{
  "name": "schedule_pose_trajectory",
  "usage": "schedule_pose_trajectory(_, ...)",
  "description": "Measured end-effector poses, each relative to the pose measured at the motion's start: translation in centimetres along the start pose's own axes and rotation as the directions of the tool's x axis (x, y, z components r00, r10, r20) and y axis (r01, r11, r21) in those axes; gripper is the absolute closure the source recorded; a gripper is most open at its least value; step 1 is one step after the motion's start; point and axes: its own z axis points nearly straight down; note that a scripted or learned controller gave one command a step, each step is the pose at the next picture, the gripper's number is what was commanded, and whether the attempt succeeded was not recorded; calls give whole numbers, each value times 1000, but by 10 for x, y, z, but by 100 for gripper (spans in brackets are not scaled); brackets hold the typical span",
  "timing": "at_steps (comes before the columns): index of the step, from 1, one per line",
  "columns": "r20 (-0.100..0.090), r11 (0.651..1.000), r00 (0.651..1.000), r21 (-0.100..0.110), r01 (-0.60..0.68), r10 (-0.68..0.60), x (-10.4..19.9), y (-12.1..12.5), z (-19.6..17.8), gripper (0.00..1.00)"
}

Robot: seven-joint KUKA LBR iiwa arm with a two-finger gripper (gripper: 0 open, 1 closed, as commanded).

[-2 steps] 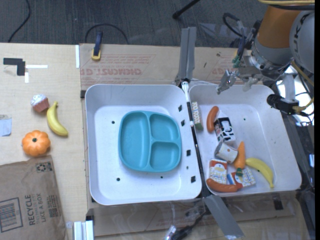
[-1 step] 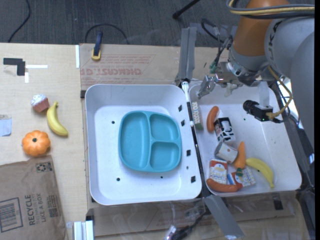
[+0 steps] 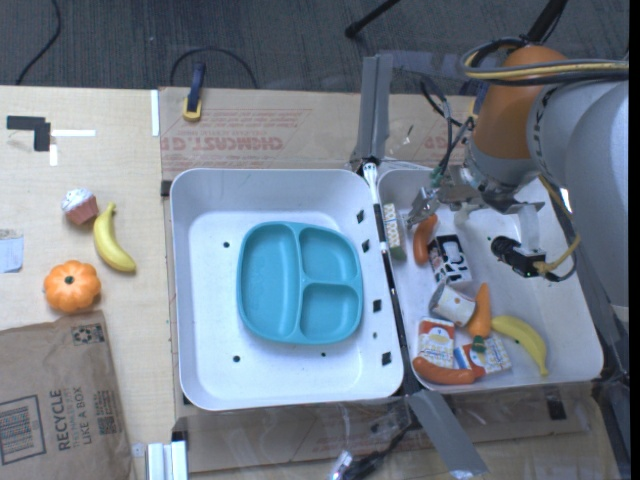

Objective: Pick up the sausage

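Note:
A reddish-orange sausage (image 3: 446, 373) lies along the front edge of the right bin (image 3: 570, 363), under a white snack packet (image 3: 437, 343). A second short red-orange piece (image 3: 425, 238) lies near the bin's back left, and I cannot tell whether it is a sausage or a pepper. My gripper (image 3: 425, 208) hangs directly above that piece, at its upper end, far from the front sausage. Whether it touches the piece is unclear. The arm's orange band (image 3: 525, 73) is above the bin's back edge.
The right bin also holds a carrot (image 3: 482, 310), a banana (image 3: 525, 340), a white cup (image 3: 452, 303), a black-and-white box (image 3: 450, 260) and a wrapped bar (image 3: 393, 230). A blue divided plate (image 3: 300, 281) sits in the left bin (image 3: 200, 298). On the bench at the left lie a pumpkin (image 3: 72, 286), a banana (image 3: 112, 240) and a cupcake (image 3: 79, 206).

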Motion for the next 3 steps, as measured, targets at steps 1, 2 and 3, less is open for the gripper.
schedule_pose_trajectory(1, 1, 1000, 1000, 1, -3, 3, -1, 0, -8, 100)
schedule_pose_trajectory(2, -1, 974, 974, 2, 226, -226, 49, -38, -99, 100)
schedule_pose_trajectory(3, 0, 905, 905, 0, 426, -426, 42, -39, -165, 100)
